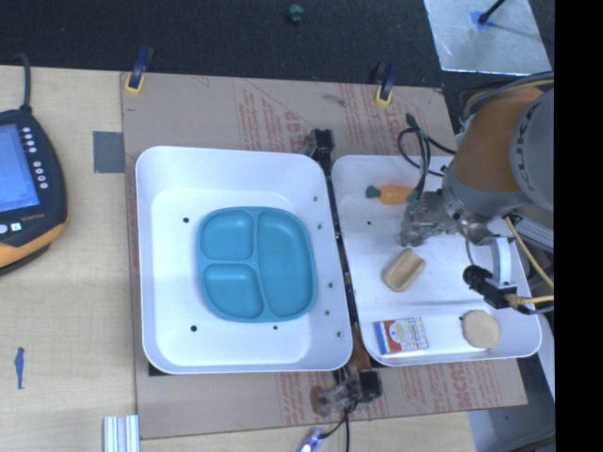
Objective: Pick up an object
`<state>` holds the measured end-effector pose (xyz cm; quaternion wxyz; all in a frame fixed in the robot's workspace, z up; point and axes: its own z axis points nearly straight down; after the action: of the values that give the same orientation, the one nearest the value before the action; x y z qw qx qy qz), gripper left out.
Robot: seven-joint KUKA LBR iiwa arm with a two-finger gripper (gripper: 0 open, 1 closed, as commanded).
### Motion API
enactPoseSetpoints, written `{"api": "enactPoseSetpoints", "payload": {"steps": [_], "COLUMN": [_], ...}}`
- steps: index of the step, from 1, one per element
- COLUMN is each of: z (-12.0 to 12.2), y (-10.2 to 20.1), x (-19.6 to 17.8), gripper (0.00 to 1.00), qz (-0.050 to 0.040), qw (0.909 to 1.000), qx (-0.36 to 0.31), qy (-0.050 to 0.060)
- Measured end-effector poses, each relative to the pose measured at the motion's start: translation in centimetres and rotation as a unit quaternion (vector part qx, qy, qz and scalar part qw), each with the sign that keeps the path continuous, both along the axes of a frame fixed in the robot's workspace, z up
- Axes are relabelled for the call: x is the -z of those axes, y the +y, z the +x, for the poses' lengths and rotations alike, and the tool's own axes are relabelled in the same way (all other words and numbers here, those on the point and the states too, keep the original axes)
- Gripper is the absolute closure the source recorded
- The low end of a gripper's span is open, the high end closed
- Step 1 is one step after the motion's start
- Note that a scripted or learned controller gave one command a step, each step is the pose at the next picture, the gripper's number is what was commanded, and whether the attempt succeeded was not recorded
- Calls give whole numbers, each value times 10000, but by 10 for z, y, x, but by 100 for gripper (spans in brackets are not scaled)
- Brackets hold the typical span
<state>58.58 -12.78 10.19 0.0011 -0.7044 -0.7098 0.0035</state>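
Note:
In the right bin (358,281) lie a tan bread-like block (403,270), a small carrot (390,194) near the back, a white and blue carton (402,335) at the front, and a round tan biscuit (480,329) at the front right. My gripper (418,230) hangs just above and behind the tan block, low in the bin. The arm's grey wrist and orange band lie to its right. Nothing shows between the fingers.
The left bin (160,252) holds a blue divided plate (256,263). A teach pendant (24,182) lies at the far left of the bench. Black cables (419,149) loop over the right bin's back edge. Clamps (384,83) pin the cardboard mat.

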Motion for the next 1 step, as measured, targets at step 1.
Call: {"api": "enactPoseSetpoints", "payload": {"steps": [1], "z": [0], "y": [0], "x": [0], "gripper": [0], "qz": [0], "qw": [10000], "qx": [2], "qy": [-1]}}
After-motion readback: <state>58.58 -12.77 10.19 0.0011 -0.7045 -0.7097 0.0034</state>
